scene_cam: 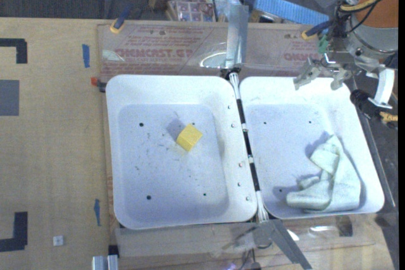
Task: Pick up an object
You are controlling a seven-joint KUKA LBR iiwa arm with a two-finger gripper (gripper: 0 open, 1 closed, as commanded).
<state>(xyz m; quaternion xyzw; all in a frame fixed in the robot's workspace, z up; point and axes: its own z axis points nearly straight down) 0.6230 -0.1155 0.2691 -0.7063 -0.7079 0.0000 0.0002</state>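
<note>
Over right bin's far edge: claw (321,74) spread wide, holding nothing
Cloth (324,179): crumpled, limp; risks pinching one fold, slipping out
Yellow block (188,137): small, far; risks closing beside it

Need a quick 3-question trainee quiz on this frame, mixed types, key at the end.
1. True or false: the yellow block lies in the left bin.
2. Multiple choice: what lies in the right bin? A) a crumpled white cloth B) a red ball C) a metal spoon
3. Fill in: the hand hovers over the far edge of the ____ bin, with nothing between its fingers.

Key: 1 true; 2 A; 3 right.
</note>
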